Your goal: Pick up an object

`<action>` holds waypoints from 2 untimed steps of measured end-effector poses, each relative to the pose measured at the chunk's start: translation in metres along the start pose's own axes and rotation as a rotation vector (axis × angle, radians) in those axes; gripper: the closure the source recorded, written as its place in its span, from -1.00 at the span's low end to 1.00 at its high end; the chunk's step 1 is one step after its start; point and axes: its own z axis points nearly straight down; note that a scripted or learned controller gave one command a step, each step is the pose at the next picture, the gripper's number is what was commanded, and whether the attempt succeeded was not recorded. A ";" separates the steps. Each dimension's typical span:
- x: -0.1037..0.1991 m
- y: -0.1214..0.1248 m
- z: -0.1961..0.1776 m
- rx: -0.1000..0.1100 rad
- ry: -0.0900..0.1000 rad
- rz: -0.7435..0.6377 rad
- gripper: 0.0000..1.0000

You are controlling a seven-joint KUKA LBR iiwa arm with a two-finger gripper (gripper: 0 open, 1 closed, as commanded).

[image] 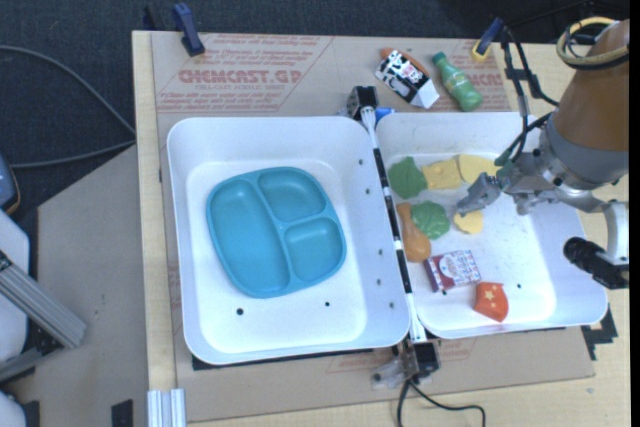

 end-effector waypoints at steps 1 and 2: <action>-0.040 0.056 0.107 -0.001 -0.001 0.001 -1.00; -0.040 0.057 0.097 -0.004 -0.002 0.002 1.00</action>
